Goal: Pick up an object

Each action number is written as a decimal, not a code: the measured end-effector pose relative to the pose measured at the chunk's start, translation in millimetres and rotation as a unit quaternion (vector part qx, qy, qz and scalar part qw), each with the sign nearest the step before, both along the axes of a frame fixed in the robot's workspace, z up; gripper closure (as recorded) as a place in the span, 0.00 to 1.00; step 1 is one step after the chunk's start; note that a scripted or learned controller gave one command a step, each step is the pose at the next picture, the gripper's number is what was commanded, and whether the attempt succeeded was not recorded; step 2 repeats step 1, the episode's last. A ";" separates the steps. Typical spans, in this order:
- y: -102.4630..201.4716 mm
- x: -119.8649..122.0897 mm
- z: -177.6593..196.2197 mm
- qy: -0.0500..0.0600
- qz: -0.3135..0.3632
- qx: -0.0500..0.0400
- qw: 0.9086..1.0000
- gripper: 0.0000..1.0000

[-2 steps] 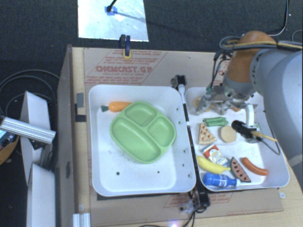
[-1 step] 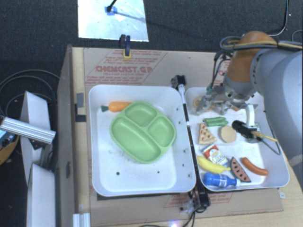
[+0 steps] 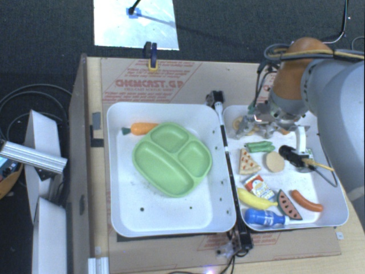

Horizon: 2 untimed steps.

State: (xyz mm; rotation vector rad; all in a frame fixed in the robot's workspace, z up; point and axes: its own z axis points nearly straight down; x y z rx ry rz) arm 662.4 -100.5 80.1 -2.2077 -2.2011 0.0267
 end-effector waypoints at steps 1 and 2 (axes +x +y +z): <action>-10.9 0.1 0.4 0.000 -0.001 0.000 1.000 0.00; -10.9 0.1 0.4 0.000 -0.001 0.000 1.000 0.00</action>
